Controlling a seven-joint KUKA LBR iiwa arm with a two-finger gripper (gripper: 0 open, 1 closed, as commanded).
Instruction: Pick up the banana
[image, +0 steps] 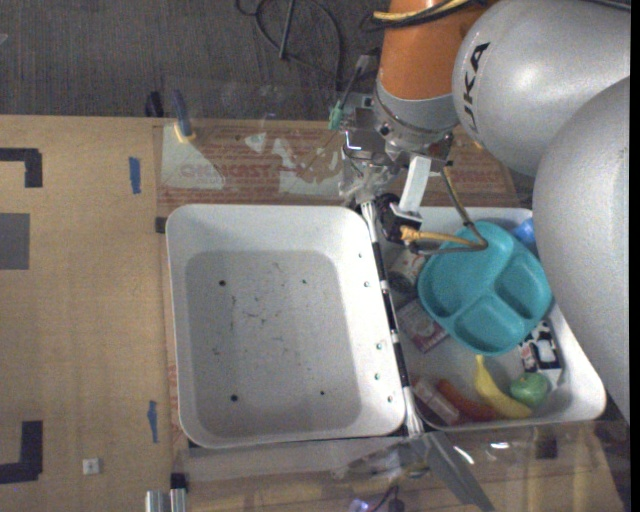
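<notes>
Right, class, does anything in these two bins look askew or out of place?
The teal divided plate lies crooked in the bin nearer the arm, turned diagonal to its walls, close beside the banana.

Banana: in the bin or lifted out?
In. The banana lies in the right bin near its front corner, beside a green fruit, below the teal plate.

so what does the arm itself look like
The arm is built from large, rounded, glossy pale grey shells. An orange band rings it just above the wrist. Black letters, reading KU where they can be seen, run along the grey shell beside that band. Below the band sits a narrower silvery metal collar.
</notes>
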